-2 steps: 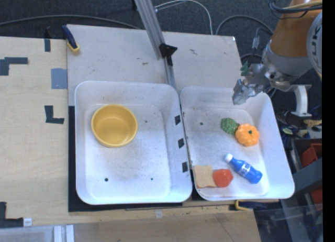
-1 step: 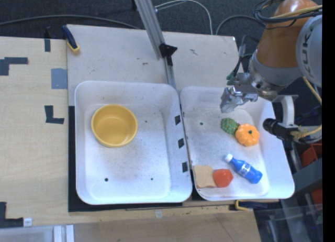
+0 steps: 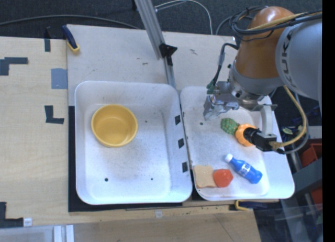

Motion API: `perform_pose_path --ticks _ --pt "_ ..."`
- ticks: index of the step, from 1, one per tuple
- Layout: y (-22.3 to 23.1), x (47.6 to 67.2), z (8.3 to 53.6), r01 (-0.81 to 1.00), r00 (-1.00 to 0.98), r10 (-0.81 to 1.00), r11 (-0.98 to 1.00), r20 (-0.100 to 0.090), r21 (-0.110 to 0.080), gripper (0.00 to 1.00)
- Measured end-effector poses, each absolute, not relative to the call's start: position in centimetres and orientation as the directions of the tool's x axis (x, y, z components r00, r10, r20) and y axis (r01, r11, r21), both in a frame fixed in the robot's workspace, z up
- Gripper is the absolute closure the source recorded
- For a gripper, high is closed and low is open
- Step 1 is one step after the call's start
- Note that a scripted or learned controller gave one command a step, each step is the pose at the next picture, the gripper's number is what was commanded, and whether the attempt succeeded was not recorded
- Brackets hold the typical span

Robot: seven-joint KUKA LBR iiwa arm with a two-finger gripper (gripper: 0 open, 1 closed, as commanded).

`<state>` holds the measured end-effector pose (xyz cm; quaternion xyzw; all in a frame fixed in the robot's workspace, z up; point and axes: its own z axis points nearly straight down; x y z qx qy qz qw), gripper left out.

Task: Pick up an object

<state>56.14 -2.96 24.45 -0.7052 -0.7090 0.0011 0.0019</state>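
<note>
Fingers of the gripper (image 3: 211, 109) hang over the upper part of the right bin (image 3: 201, 146), but I cannot tell from this slanted view how far apart they stand; nothing is visibly between them. Much of the wrist hides the bin's far wall, and the arm (image 3: 272, 42) is cut off at the right. Just beside the fingers, toward the right, lies a carrot-shaped toy (image 3: 236, 130): a bumpy green top joined to a smooth orange body. Its orange end is partly covered by a dark fitting and cable, so I cannot make out its full length. Near the front of the same bin I count one blue bottle (image 3: 245, 169) with a white cap, lying on its side, one small red piece (image 3: 223, 177) and one tan block (image 3: 203, 176), the red piece touching the block. Which of these is the pick target I cannot say. I count one yellow bowl (image 3: 114, 125), upright, in the left bin (image 3: 152, 173). Two bins in all, side by side, rims touching.
</note>
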Motion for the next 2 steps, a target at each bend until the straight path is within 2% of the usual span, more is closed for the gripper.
perform_pose_path --ticks 1,2 --pt "2.1 54.7 24.3 1.0 -0.007 1.0 0.007 0.001 -0.004 1.0" --pt "6.0 51.6 22.8 1.0 -0.005 1.0 0.005 0.001 -0.006 1.0"
